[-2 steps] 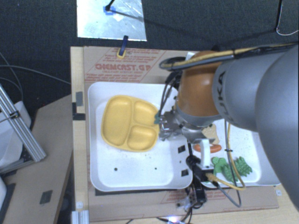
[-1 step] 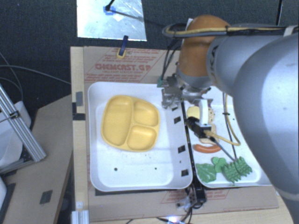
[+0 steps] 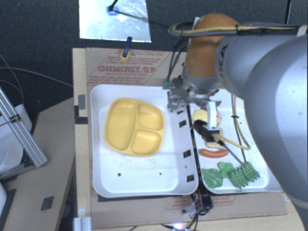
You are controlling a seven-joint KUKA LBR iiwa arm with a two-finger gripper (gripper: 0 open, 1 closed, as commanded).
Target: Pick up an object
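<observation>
The grey arm (image 3: 269,76), with its orange band (image 3: 207,42) above the wrist, reaches in from the right and covers much of the right bin (image 3: 269,184). The table (image 3: 57,129) carries both white bins on a brown cardboard sheet (image 3: 130,69) printed in red with what reads as "CHEMCAST", followed by characters too blurred to make out. The left bin (image 3: 139,177) holds a yellow divided plate (image 3: 134,126) with three compartments, lying flat in its upper half. In the right bin, the toy foods sit just below the wrist: a green leafy piece (image 3: 233,173) lowest, near the bin's front edge, a red sausage (image 3: 213,152) above it, and a yellow and white piece (image 3: 204,117) nearest the arm. The gripper (image 3: 180,100) hangs over the seam between the two bins, at their upper end, just beside the yellow and white piece and apart from the sausage and the leafy piece. Whether it is released or clenched, I cannot tell; nothing can be seen in its grasp.
</observation>
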